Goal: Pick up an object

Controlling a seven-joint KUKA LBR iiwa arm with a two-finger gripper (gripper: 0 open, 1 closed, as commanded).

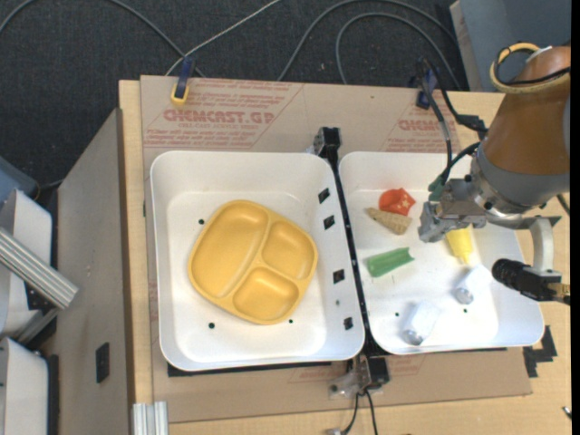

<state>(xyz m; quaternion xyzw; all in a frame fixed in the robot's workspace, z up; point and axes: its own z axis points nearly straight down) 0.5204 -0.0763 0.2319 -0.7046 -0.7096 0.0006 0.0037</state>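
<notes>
The right bin [517,329] holds several small items. A red piece [396,199] lies at its upper left, with a tan wedge [388,220] just below it. A green strip [389,261] rests near the divider. A yellow piece [461,244] lies mid-bin, partly covered by my gripper [444,222], which hangs right over its upper end. Lower down are a small grey-white item [464,292] and a larger pale one [416,321]. Nothing shows as lifted.
The left bin [172,243] holds a yellow divided plate [253,260]. A black divider with clips [337,234] runs between the bins. The arm [530,125] covers the right bin's upper right corner. A black fitting [526,279] sits at the right rim.
</notes>
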